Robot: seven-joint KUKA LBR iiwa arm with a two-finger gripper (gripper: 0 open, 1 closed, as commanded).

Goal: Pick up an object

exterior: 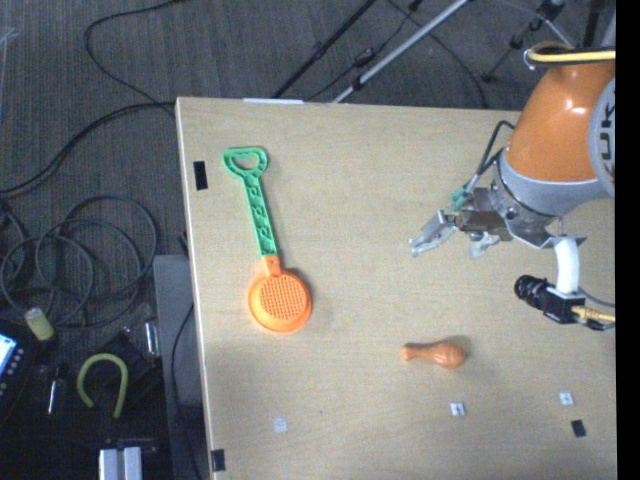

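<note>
Tan bench [400,148], arm [565,128] edge-cropped

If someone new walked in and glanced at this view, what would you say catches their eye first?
Probably the toy strainer, with its green handle and orange mesh head, lying at the left of the tan bench top. Next is the arm's big orange band at the right, with the end effector reaching toward mid-bench. A small orange drumstick-shaped toy lies below it, untouched.
</note>
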